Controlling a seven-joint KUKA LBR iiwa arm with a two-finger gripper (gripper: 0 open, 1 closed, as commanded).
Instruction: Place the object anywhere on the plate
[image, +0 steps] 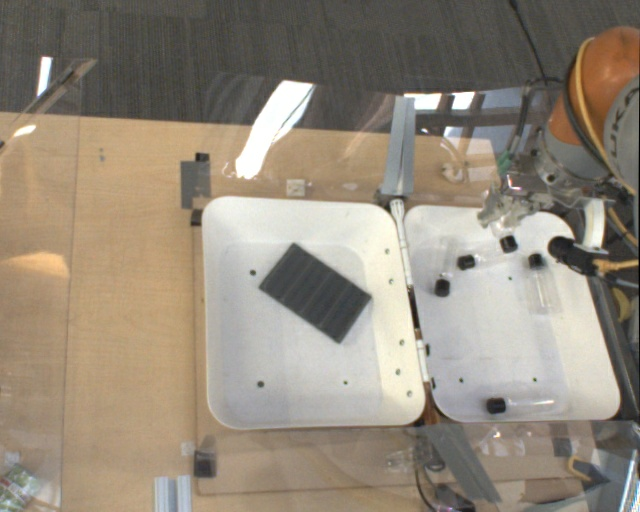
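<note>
Left bin (230, 390): a white tray with a dark grey ribbed plate (315, 292) lying flat in it, turned at a slant, a bit above the middle.
Right bin (600, 400): a white tray just beside the left one. Small black pieces (466, 262) sit apart in it. A clear little tube (541, 291) lies near its right side, well apart from the plate.
Arm (605, 85): grey and orange, at the top right corner.
Gripper (506, 207): over the right bin's top edge. Jaws: I cannot tell.
</note>
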